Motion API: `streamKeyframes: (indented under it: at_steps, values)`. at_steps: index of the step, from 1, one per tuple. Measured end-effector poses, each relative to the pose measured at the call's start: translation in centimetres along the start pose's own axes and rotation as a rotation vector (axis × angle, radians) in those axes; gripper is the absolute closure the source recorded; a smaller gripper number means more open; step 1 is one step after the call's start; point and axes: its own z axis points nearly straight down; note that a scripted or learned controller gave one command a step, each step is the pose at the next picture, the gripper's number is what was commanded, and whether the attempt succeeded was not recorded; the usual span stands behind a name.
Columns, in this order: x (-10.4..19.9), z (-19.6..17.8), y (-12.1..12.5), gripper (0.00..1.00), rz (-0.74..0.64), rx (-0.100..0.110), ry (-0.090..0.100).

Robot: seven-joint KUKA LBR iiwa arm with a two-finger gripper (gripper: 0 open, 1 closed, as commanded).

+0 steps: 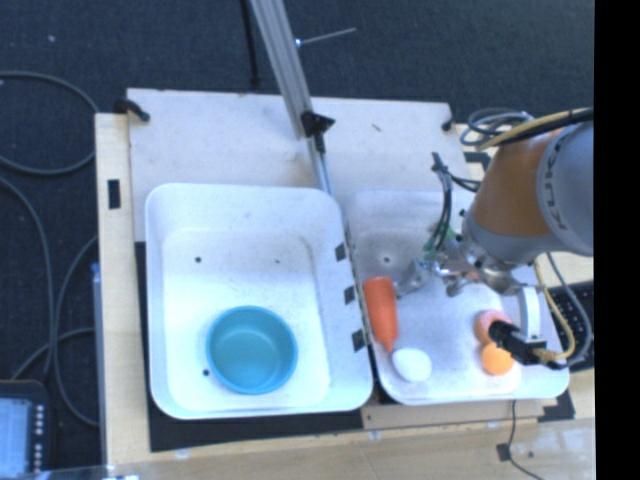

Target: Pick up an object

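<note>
Gripper (432,276) hangs low over the middle of the right bin, at the end of the grey arm (560,183) with its orange band (510,183); whether it is spread or closed I cannot tell, as the metal parts there are small and blurred, and nothing can be seen held in it. Of the two bins, the left bin (175,218) is the larger in view and holds a blue bowl (252,349) toward its near side. An aluminium pole (285,63) slants down from the top edge to the gap between the bins. Inside the right bin (385,213), an orange carrot-like object (380,310) lies along the left wall, just left of the gripper. A white egg-shaped object (411,364) lies just beside the carrot's near end. Near the right wall sit a pinkish ball (489,323) and an orange ball (497,360), close together, with a black part of the arm's fittings across them.
</note>
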Motion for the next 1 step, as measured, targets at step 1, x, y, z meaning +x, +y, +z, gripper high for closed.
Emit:
streamKeyframes:
  at_steps: [1]
  values:
    - [-0.77,4.0,0.11,0.0,0.01,-0.021,-0.014]
